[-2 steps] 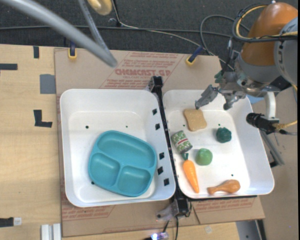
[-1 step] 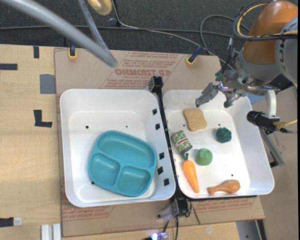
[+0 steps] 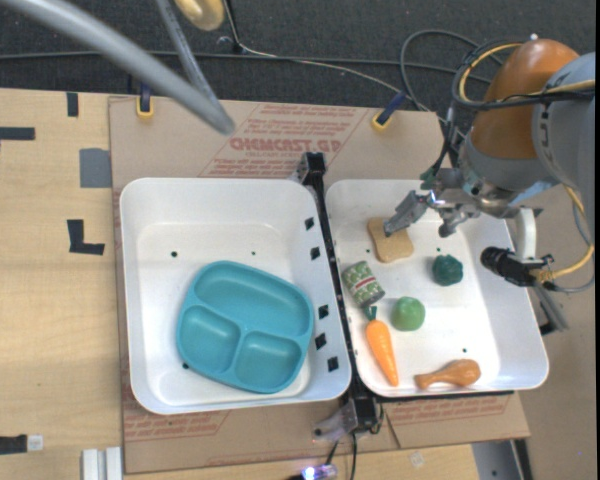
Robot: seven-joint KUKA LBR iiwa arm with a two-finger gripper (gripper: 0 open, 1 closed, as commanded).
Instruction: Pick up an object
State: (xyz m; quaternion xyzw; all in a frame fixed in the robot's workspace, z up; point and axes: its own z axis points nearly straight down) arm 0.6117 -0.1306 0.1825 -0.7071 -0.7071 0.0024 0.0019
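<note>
Hovering over right white bin [image 3: 510,363]: two-finger gripper [image 3: 426,216], fingers spread wide, nothing held; tan bread slice [image 3: 391,243] just beneath; dark green round object [image 3: 446,269] nearby.

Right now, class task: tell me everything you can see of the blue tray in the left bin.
The blue tray is a teal, plastic-looking dish with rounded corners and three compartments: one long, two smaller. It lies flat, turned at a slant, on the floor of the left bin, toward the near right corner. Nothing sits in it.
</note>
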